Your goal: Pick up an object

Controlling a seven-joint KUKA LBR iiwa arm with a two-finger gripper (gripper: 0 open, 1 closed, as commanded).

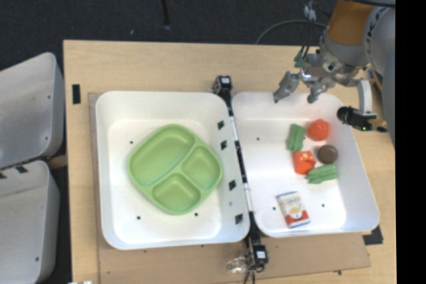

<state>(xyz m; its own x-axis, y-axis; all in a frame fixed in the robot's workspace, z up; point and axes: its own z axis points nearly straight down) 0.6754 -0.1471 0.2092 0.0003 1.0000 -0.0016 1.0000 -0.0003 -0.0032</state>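
My gripper (297, 92) hangs above the far edge of the right bin (266, 163), open, with nothing between its two spread fingers (282, 90). Below it in that bin lie a red tomato (319, 129), a green pepper piece (295, 137), a brown round item (327, 154), a red-orange pepper (303, 161), another green vegetable (323, 174) and a small white and red carton (292, 209). All of these sit apart from the gripper, nearer the camera.
The left bin (113, 209) holds a green divided plate (174, 168). A black-clipped divider (234, 156) runs between the bins. The arm with its orange band (356, 6) comes in from the upper right, with cables beside it.
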